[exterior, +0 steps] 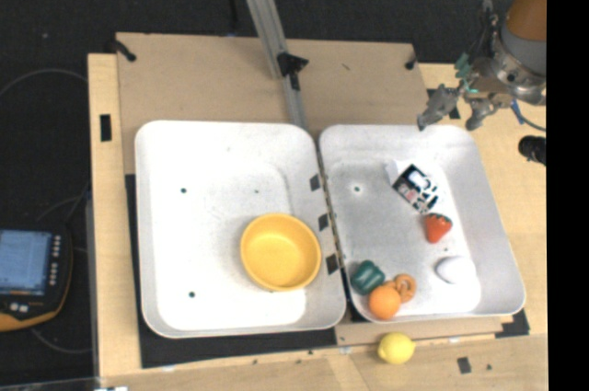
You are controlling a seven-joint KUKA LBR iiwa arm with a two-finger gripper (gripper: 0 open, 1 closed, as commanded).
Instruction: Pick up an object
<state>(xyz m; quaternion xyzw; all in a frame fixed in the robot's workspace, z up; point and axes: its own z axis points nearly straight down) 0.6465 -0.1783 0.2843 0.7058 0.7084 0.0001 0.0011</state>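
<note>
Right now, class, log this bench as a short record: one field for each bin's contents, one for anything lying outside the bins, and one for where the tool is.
left bin: one yellow bowl, near its front right
right bin: black-and-white box, red strawberry-like toy, white egg-like object, green block, two orange fruits at the front
outside bins: lemon on the bench, in front of the right bin
tool: above the right bin's far right corner, fingers spread, holding nothing
</note>
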